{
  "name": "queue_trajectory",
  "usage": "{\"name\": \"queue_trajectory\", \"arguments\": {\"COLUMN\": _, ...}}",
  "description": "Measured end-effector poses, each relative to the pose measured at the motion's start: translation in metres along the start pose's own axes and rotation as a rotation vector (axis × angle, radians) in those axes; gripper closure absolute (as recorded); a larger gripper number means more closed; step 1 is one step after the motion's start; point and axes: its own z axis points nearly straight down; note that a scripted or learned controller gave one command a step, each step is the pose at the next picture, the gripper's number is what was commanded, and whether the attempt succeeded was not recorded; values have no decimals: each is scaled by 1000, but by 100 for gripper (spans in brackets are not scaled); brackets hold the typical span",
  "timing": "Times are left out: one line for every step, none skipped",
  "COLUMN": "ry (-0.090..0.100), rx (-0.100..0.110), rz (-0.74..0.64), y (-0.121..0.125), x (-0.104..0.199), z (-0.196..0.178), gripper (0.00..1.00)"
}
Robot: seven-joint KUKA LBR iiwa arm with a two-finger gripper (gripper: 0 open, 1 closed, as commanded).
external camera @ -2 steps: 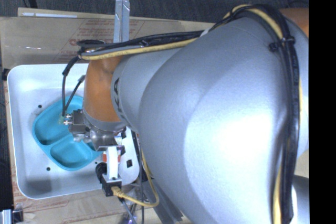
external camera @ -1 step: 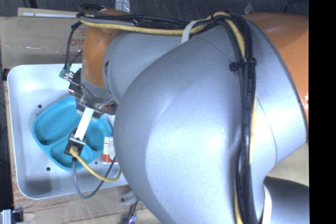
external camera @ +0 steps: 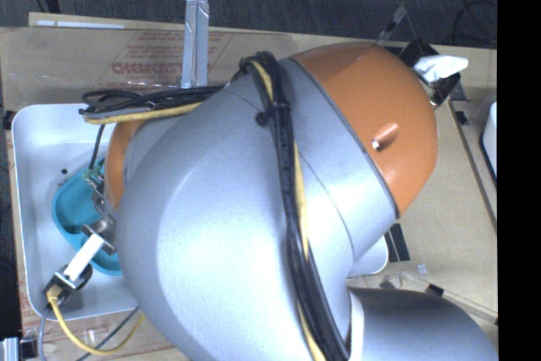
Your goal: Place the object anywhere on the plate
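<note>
We see even, fairly bright light; soft glare sheens the grey arm [external camera: 254,216] and its orange band [external camera: 372,123]. The arm, close to the lens, looks slightly soft.

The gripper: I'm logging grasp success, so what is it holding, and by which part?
Cannot be told: the arm covers the gripper above the blue plate.

The arm [external camera: 254,216] wears smooth grey casing with a soft sheen — its orange band [external camera: 380,131] glossier. The blue plate [external camera: 72,211] looks like smooth plastic; the white bin [external camera: 34,182] matt.
</note>
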Motion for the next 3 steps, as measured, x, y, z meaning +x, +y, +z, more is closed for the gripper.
{"name": "queue_trajectory", "arguments": {"ry": 2, "rx": -2, "rz": -177, "y": 15, "x": -13, "z": -162, "gripper": 100}}
{"name": "queue_trajectory", "arguments": {"ry": -4, "rx": 0, "rz": -123, "y": 5, "x": -6, "z": -22, "gripper": 100}}
{"name": "queue_trajectory", "arguments": {"ry": 1, "rx": -1, "rz": -157, "y": 51, "x": -44, "z": -100, "gripper": 100}}
